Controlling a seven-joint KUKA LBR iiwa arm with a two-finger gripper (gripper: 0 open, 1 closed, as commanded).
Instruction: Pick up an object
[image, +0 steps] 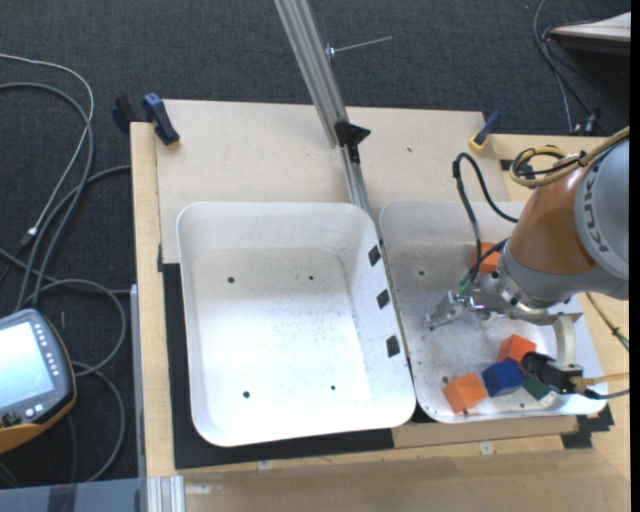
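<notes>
Camera view — nearest you, at the front rim of the right bin (432, 412), lies a row of small blocks: an orange block (462, 393), a blue block (502, 376) touching it on the right, a second orange block (517, 348) just behind the blue one, and a dark green piece (540, 383) at the row's far right. A further orange object (488, 258) sits deeper in the same bin, partly hidden by the arm (565, 235). The left bin (200, 225) has only bare floor showing.

The gripper (447, 312) hangs low over the right bin's floor, left of the blocks and apart from them, with nothing between its fingers. Whether they are spread or pressed together you cannot tell at this size.

To do the step well, choose one block — the front orange block looks the freest on its left side. It lies slightly askew to the bin's front rim, its long axis running roughly left to right. Judged from here, you would line the fingers across its short sides and descend clear of the blue neighbour and the rim.
</notes>
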